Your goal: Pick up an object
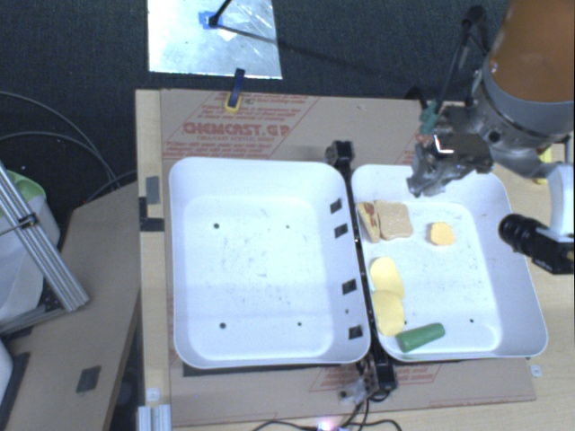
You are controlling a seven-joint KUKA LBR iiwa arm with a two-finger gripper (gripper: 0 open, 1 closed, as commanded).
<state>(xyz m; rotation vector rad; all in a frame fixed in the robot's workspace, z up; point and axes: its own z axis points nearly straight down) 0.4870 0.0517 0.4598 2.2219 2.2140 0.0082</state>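
1. Dark carpet surrounds a brown board counter (269, 119) bearing two shallow white bins side by side.
2. Nearest in the right-hand white bin (512, 317): a green cylindrical plastic piece (420, 336) by the front wall, touching or just beside two pale yellow flat slices (387, 294) that run along the divider.
3. Farther back: a tan bread-like block (384, 220) near the divider, and a small orange-yellow rounded chunk (441, 233) apart from it to the right.
4. The left-hand white bin (193, 348) shows specks only.
5. At the back rim, the grey two-finger gripper (431, 180) hovers just behind the bread; whether its jaws are spread or pressed together I cannot tell. Nothing seen between them.
6. Judgement: bread is the nearest target. Descend centred on it, keeping off the divider clips (340, 218) and the rear wall.
7. Black cylindrical fixture (532, 239) overhangs the right rim; cables trail behind.
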